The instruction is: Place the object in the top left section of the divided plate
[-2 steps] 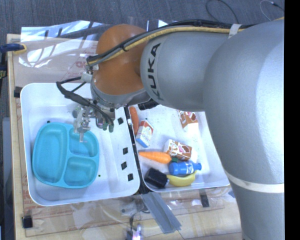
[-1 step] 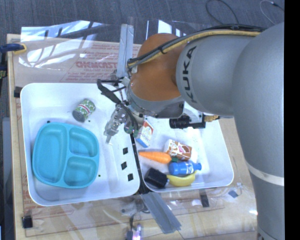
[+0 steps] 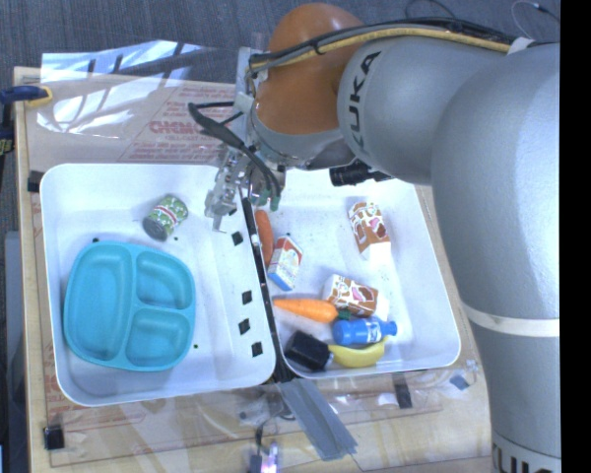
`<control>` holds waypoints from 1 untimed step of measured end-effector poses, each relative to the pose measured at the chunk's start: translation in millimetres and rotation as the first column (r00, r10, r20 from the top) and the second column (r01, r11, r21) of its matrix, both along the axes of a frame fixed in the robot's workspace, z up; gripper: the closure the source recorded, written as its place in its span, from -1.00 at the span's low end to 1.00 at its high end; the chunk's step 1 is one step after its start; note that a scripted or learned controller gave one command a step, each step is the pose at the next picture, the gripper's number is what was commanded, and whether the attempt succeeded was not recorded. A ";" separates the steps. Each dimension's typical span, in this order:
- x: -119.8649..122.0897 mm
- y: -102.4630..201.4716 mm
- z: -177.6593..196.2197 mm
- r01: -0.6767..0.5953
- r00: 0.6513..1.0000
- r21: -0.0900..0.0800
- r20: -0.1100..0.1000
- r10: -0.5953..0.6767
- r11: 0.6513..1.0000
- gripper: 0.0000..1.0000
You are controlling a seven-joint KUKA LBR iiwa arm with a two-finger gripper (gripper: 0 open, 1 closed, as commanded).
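The gripper (image 3: 229,197) hangs over the divider between the bins, near the frame's centre; its fingers I cannot tell. The small can (image 3: 165,216) lies beside the blue divided plate (image 3: 128,305), not yet on it.

Left bin (image 3: 108,387): open floor around blue divided plate (image 3: 128,304), widest toward 3 o'clock up to central divider (image 3: 259,294). Small green can (image 3: 165,216) sits near plate at 1 o'clock, apart from it. Right bin (image 3: 428,304) crowded: carrot (image 3: 305,309), cartons (image 3: 368,227), bottle (image 3: 362,332), banana (image 3: 360,354) clustered toward 6 o'clock.
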State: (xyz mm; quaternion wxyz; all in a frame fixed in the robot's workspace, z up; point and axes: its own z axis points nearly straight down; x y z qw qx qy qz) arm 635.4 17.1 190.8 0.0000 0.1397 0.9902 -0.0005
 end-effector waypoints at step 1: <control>-42.9 43.4 44.7 -0.291 0.957 0.001 -0.001 0.291 0.957 1.00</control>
